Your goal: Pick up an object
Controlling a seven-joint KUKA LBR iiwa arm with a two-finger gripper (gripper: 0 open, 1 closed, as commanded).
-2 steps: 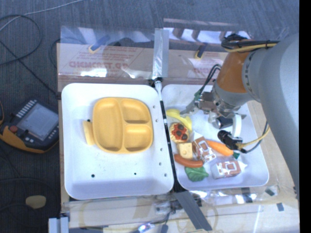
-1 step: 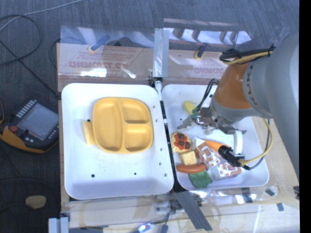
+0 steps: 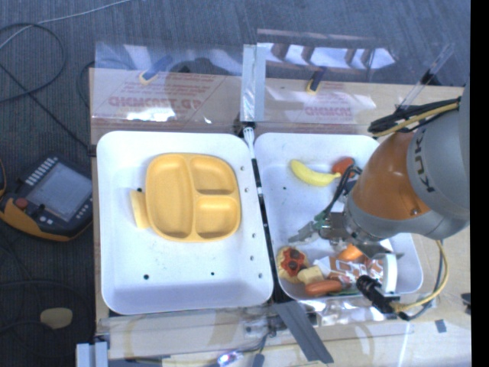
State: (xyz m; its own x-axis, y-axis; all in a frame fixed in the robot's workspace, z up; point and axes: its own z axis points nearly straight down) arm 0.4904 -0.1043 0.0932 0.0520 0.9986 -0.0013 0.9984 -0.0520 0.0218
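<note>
Right bin point(image 3: 269, 205): arm low over near half
Gripper point(image 3: 330, 226): fingers hidden by wrist, state unclear
Objects: banana point(image 3: 312, 173) far side; pizza slice point(image 3: 291, 261), hot dog point(image 3: 324, 287) near edge
Left bin point(image 3: 114, 228): yellow divided plate point(image 3: 191, 196)

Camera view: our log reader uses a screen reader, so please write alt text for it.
A grey and orange robot arm reaches over the right white bin, which holds a banana and other toy food. The left bin holds a yellow divided tray.
</note>
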